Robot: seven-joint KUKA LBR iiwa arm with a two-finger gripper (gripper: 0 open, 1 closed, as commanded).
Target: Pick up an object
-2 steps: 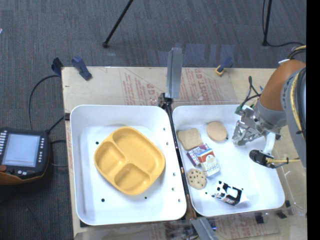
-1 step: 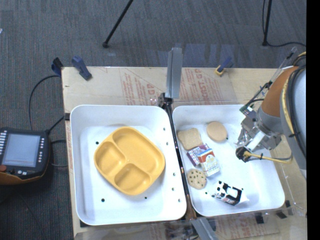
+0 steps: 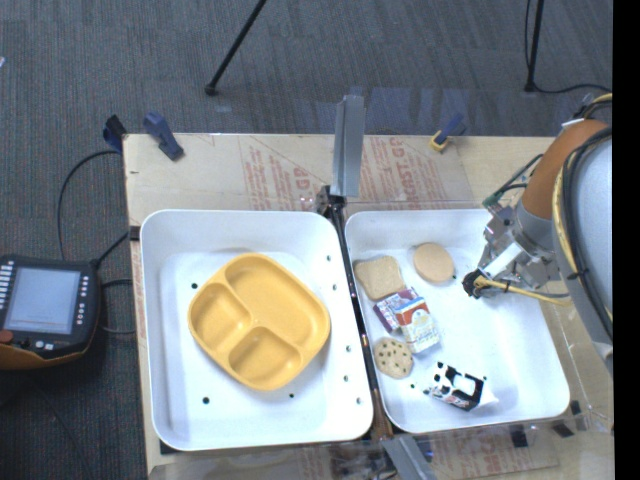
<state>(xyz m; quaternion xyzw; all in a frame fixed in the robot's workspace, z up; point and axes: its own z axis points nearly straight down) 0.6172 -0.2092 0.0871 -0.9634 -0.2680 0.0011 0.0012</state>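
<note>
Several small things lie in the right bin [image 3: 520, 353]. A tan toast slice [image 3: 379, 276] and a round tan biscuit [image 3: 434, 262] are toward the back. A red, white and blue carton [image 3: 407, 318] lies in the middle, with a chocolate-chip cookie [image 3: 393, 357] in front of it. A black-and-white cow-patterned carton [image 3: 459, 387] rests near the front edge. My gripper [image 3: 503, 255] hangs over the right side of this bin, to the right of the round biscuit and apart from it. Nothing shows held in it.
The left bin [image 3: 165, 268] holds a yellow divided plate [image 3: 259, 319]. A grey upright post [image 3: 349, 158] stands behind the wall between the bins. A handheld pendant [image 3: 45, 308] lies on the floor at far left. Blue clamps [image 3: 161, 134] sit on the bench's back edge.
</note>
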